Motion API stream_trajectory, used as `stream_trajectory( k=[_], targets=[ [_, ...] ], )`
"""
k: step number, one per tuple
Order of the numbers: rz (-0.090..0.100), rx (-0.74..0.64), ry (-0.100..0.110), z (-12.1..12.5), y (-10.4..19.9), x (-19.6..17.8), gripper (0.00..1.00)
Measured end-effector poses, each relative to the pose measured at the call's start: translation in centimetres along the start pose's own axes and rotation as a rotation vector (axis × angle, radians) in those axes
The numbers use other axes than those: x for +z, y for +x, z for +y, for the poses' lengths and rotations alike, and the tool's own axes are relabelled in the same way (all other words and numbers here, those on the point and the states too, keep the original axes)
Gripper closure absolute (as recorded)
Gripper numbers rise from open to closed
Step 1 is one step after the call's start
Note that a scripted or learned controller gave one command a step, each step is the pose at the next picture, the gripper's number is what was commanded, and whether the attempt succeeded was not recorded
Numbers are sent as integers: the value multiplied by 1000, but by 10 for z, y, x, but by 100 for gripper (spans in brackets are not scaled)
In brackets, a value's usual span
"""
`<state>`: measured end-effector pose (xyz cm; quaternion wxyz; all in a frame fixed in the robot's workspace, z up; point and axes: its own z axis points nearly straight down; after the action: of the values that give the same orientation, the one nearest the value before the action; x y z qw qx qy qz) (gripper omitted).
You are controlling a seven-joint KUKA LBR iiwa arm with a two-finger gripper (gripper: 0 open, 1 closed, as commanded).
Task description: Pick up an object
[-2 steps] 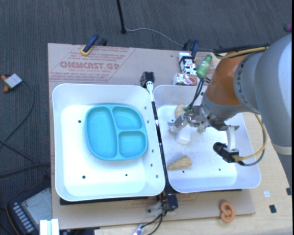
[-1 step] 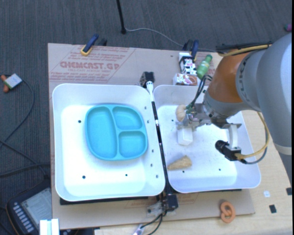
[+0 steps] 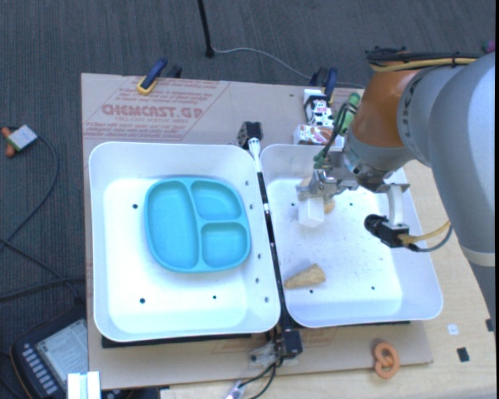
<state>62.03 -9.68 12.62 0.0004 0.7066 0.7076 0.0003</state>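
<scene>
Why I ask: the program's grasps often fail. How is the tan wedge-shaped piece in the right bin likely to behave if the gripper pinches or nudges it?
The tan wedge lies flat on the right bin floor, so it probably won't roll. Its tapered shape may let it squirt out of a pinch. It looks small and likely light, so a nudge would probably slide it.

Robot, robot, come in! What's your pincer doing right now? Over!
Pincer low in right bin, over white block. Grip unclear. Tan wedge lies apart, nearer front. Blue tray in left bin.

Dark grey carpet floor (image 3: pixel 58 32), brown printed board (image 3: pixel 158 110) beneath, black cables (image 3: pixel 0 223)
</scene>
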Motion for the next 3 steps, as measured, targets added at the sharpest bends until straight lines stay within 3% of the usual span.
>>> stream_trajectory(
  k=[1, 2, 3],
  targets=[
    [0, 1, 0, 21, 0, -22, 100],
    [-1, 1, 1, -42, 39, -58, 100],
    [1, -1, 2, 3, 94, -60, 100]
  ],
)
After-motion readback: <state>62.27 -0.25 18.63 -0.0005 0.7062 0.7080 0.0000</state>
